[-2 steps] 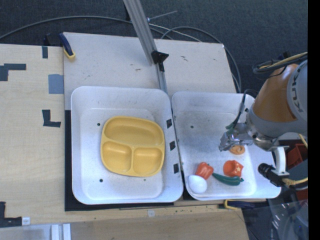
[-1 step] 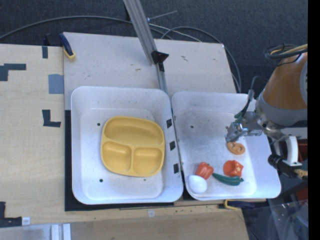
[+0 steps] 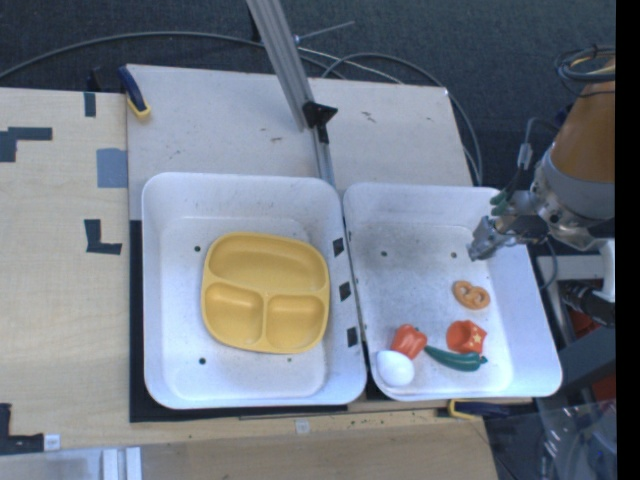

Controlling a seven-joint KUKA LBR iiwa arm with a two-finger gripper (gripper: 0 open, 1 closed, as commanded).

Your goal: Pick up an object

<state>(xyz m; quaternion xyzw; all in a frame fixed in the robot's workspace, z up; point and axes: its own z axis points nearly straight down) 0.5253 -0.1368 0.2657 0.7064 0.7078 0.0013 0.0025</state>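
Grey metal, the gripper (image 3: 486,242) hangs over the far right part of the right bin (image 3: 400,213), close to that bin's right wall, with the arm (image 3: 585,158) and its orange band reaching in from the right edge behind it. Whether the pincer is spread or pressed together cannot be told from this slanted view; nothing shows between its tips. Nearest to it, toward the front of the bin, lies a small brown pretzel-shaped piece (image 3: 471,294), apart from the gripper and not touched by it. Further toward the front sits a red tomato-like piece (image 3: 466,335), with a dark green pepper (image 3: 456,359) lying just in front of it and touching it. To the left of those, a red-orange pepper piece (image 3: 408,340) rests near the front wall, and a white egg (image 3: 395,368) lies just in front of it in the bin's front left corner. All five things are gathered in the front half of the right bin, well clear of the gripper, while the bin floor directly under the gripper is bare white with dark scuffs. Across the shared middle wall, the left bin (image 3: 165,268) holds a yellow divided plate (image 3: 266,292) lying flat near its centre. Beyond the bins, a grey metal pole (image 3: 282,43) slants across the bench toward the back.
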